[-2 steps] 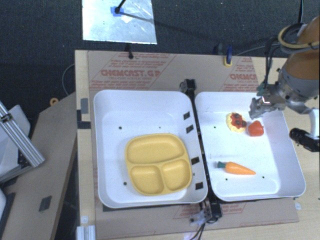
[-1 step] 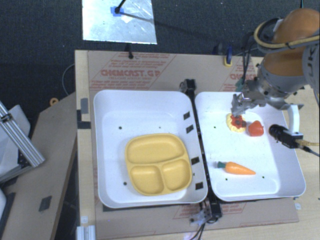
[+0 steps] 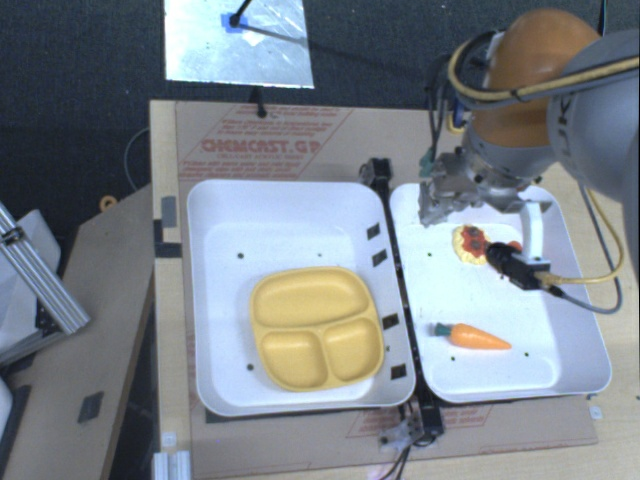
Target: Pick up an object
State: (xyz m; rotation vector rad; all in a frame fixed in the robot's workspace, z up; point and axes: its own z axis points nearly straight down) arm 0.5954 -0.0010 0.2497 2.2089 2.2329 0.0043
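Note:
An orange carrot (image 3: 478, 337) lies in the right bin (image 3: 565, 363), toward its front. A small pizza slice (image 3: 470, 243), yellow with red spots, lies farther back in the same bin. My gripper (image 3: 437, 206) hangs over the right bin's back left corner, just left of the pizza slice and above it. I cannot make out its fingers, and nothing is seen held in them.
The left bin (image 3: 215, 268) holds a yellow tray (image 3: 315, 326) with three compartments. A black divider strip (image 3: 392, 278) runs between the bins. A shiny metal sheet (image 3: 238, 28) lies behind the bench. A metal frame (image 3: 40, 278) stands at the far left.

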